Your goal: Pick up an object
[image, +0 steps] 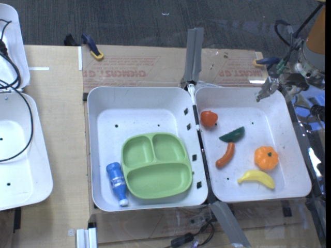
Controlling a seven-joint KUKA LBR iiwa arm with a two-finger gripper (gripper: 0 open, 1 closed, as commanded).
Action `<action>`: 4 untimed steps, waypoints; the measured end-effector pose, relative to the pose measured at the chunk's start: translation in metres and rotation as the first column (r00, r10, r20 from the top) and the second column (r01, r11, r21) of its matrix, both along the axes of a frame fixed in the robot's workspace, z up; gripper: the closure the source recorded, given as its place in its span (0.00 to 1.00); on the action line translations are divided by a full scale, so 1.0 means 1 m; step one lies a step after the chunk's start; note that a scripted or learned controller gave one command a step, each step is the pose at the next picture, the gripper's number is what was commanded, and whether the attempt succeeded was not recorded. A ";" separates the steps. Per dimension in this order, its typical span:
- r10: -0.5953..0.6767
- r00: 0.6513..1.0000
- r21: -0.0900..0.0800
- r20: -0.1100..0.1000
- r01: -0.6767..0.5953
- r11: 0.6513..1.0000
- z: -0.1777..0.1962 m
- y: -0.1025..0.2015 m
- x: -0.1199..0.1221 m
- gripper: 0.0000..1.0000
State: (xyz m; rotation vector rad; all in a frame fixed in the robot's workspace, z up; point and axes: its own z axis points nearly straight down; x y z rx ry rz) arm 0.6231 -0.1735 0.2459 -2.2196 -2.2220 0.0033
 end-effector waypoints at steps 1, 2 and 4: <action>-0.079 0.997 0.001 0.000 0.079 0.997 -0.155 0.018 -0.065 0.00; -0.082 0.997 0.001 -0.001 0.082 0.997 -0.155 -0.006 -0.112 0.00; -0.056 0.998 0.000 0.001 0.056 0.998 -0.075 0.057 -0.076 1.00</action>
